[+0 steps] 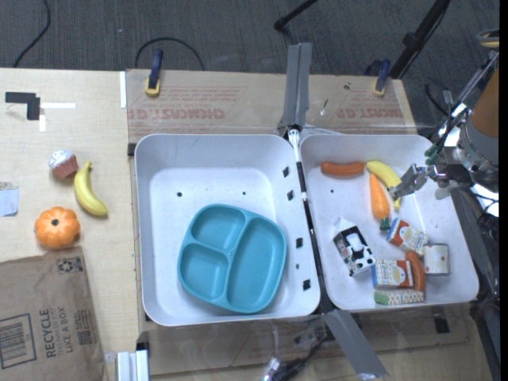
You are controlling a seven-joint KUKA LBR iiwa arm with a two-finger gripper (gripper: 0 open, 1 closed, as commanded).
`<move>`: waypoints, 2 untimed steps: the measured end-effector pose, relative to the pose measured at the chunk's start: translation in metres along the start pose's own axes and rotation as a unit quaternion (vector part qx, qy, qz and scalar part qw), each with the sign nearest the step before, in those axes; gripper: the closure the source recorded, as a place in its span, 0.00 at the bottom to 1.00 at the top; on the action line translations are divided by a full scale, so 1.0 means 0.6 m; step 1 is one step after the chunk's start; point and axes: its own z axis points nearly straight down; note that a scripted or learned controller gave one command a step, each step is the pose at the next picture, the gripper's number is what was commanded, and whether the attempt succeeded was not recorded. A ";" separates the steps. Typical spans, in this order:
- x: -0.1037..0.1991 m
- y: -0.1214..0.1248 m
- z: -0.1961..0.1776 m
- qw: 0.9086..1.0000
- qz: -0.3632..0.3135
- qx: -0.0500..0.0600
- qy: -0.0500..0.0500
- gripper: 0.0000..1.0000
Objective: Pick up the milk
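Several toys crowd the milk [353, 251] in the right bin [468, 280]; the gripper [409, 182], seemingly open and empty, could grab the banana [384, 173] beneath it.

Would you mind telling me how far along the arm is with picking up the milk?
Nothing looks done yet: the milk carton, with its black-and-white cow pattern, lies on the floor of the right bin, near its left side. In progress: the hand hovers over the bin's upper part, beside the banana and carrot, well away from the carton. Left to do: move over the milk, grasp it and lift it.
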 end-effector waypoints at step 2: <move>0.103 -0.116 0.218 1.000 0.029 0.000 0.001 0.00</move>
